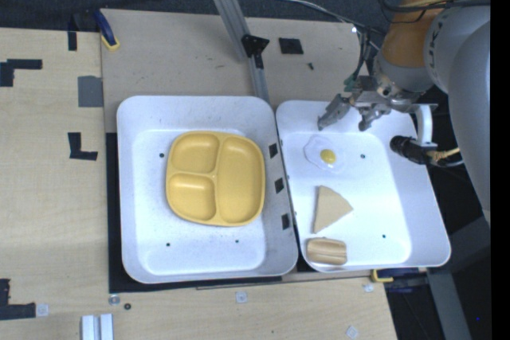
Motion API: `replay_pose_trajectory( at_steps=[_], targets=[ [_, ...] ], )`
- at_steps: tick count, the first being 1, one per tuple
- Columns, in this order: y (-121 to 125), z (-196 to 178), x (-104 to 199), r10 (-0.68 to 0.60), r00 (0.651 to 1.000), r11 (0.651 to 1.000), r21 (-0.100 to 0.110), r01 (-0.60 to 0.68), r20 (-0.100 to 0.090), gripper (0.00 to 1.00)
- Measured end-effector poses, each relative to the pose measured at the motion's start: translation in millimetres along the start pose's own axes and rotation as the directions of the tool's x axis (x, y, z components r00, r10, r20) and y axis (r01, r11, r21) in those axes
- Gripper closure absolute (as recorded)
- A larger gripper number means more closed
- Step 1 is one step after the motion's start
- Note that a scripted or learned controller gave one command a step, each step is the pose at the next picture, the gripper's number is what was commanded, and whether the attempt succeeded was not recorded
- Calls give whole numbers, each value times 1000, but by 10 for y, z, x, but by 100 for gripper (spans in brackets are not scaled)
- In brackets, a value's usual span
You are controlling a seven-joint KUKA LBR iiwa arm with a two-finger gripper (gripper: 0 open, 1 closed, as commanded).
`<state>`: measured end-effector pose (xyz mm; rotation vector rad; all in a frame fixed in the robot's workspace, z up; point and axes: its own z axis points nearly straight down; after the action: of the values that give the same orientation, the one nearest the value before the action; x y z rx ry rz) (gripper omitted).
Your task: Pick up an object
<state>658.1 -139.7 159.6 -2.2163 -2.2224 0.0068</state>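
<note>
The hand point(351, 117) hangs open and empty above the fried egg point(325, 155); it should descend squarely, straddling the yolk.

gripper point(348, 119) hung open over right bin's point(414, 203) far end | fried egg point(325, 155), cheese wedge point(330, 208), bun point(327, 251) inside | yellow divided plate point(215, 177) sat in left bin point(143, 195)

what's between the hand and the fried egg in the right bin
Nothing visible. The hand is over the far end of the right bin, and the egg lies just nearer the camera on bare bin floor. The cheese wedge and bun lie further toward the camera, beyond the egg.
</note>
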Motion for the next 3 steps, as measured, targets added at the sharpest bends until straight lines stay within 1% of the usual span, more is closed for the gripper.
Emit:
replay_pose_trajectory(
  at_steps=[1, 2, 3],
  targets=[
    [-79, 471, 33, 1, 1000, 1000, 1, -1, 0, 0],
    [-71, 748, 42, 0, 1000, 1000, -6, 0, 1, 0],
    [-43, 600, 36, -1, 1000, 1000, -15, 1, 4, 100]
  ],
)
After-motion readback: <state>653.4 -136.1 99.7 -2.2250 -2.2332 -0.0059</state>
